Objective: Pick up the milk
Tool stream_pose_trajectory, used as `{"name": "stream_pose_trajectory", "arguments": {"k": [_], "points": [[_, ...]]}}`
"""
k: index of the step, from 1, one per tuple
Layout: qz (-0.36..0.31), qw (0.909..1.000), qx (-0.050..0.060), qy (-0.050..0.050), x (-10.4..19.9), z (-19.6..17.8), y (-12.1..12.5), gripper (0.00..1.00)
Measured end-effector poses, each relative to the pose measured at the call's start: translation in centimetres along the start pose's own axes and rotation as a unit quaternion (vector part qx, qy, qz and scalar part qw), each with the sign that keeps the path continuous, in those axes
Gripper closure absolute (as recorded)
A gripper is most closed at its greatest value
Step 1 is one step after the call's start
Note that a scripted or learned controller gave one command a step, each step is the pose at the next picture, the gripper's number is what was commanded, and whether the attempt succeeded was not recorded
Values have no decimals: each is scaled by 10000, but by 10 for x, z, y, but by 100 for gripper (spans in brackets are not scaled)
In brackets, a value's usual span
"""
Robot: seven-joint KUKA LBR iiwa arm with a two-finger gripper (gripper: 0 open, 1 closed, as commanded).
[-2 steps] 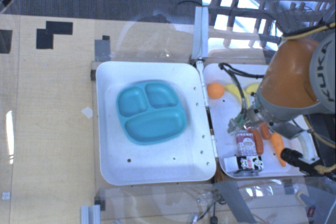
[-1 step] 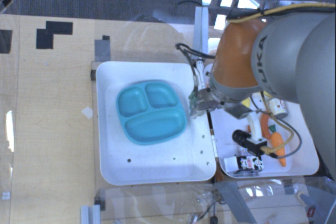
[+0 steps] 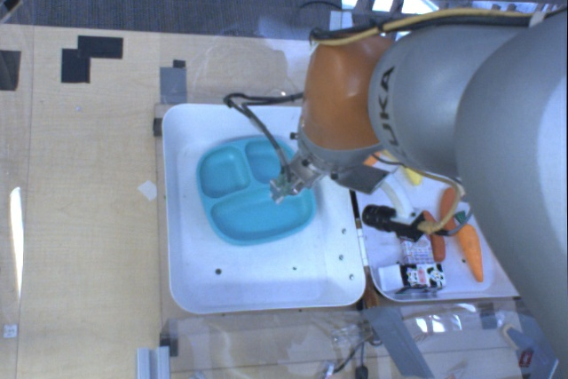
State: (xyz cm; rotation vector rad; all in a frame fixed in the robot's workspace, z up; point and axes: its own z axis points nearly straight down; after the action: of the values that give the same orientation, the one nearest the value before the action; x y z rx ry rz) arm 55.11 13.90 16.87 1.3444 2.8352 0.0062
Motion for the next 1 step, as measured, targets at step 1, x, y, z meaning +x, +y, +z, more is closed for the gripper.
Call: {"name": "stream_pose_trajectory", "arguments": {"k": [1], "points": [[-731, 9973, -13, -3, 67, -45, 7, 100]]}}
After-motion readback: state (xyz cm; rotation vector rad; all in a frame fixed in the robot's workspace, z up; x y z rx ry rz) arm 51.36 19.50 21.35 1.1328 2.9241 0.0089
